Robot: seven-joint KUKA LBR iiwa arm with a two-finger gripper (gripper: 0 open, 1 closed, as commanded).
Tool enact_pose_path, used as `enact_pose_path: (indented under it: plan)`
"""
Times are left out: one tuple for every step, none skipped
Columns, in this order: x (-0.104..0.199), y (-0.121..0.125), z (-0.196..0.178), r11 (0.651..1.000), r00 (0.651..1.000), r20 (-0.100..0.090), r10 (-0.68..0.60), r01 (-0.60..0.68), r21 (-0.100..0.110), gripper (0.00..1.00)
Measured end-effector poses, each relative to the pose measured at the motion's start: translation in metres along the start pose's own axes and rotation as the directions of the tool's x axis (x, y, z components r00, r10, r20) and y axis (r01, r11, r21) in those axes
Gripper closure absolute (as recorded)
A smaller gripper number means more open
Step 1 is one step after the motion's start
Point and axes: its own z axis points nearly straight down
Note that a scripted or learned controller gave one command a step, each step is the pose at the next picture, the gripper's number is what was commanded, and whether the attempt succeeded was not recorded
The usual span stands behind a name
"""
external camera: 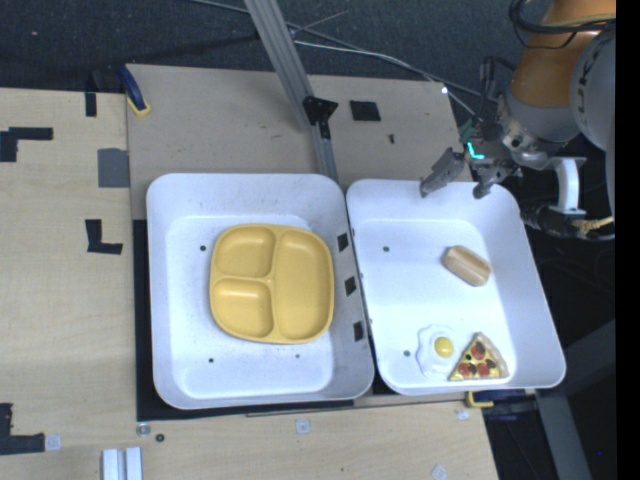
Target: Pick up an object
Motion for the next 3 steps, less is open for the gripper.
enact_pose_path:
  plan:
    - [0.0, 0.001, -0.001, 1.0, 1.0, 0.0, -0.001, 0.001, -0.002, 0.0]
    - [0.009, 0.006, 0.055, 1.0, 1.0, 0.001, -0.001, 0.001, 0.002, 0.0]
    - [0.007, -0.005, 0.111, 1.0, 1.0, 0.001, 0.0, 0.0, 0.003, 0.0]
